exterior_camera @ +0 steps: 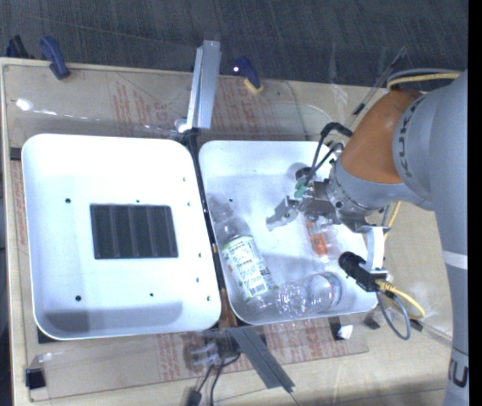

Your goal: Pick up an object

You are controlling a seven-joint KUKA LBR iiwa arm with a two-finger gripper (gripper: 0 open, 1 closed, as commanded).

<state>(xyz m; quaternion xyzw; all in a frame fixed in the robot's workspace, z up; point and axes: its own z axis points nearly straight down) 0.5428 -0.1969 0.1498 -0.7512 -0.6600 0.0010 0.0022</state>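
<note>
White plastic forms both bins on the bench. The left bin carries a dark ribbed panel set in its floor. The right bin holds the loose items and the working end of the arm, which enters from the right.

Contents of the right bin, by size: a clear bottle with a green and white label, lying flat along the bin's left wall, long axis running from upper left to lower right; a second clear bottle, crumpled, lying along the near wall; a small orange item, partly hidden under the wrist.

The gripper sits over the bin's middle floor, pointing left and slightly down. Whether it is parted or closed cannot be judged, and nothing is seen held in it.

Governing relation: the labelled bottle lies near the gripper, to its left and below it, its neck end being the nearer. Judgement: a grasp across the bottle's long axis looks the most promising.
</note>
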